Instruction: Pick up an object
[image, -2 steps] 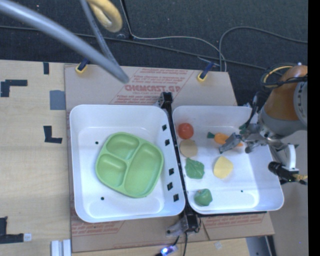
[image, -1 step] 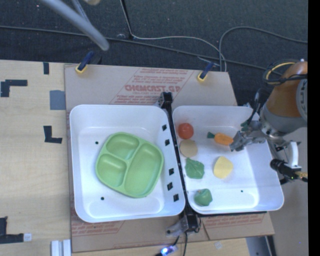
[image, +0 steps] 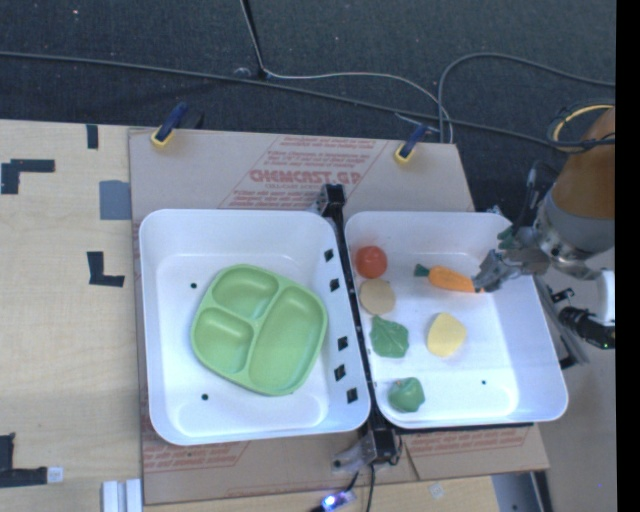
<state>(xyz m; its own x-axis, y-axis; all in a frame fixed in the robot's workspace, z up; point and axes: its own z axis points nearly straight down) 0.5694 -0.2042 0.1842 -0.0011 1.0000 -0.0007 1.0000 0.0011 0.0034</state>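
Note:
The right bin (image: 520, 390) holds several toy foods: an orange carrot (image: 449, 280) with a green top, a red tomato (image: 371, 261), a beige round piece (image: 377, 297), a green leafy piece (image: 389, 337), a yellow lemon (image: 446, 334) and a second green piece (image: 406, 395). My gripper (image: 491, 272) hangs low at the bin's right side, just off the carrot's right end. I see nothing lifted off the bin floor.
The left bin (image: 160, 260) holds a green divided plate (image: 260, 328). A black divider (image: 345, 300) runs between the bins. Yellow clamps (image: 168, 126) (image: 410, 146) pin the cardboard at the back. The arm's grey body (image: 580, 210) stands over the right bin's far right edge.

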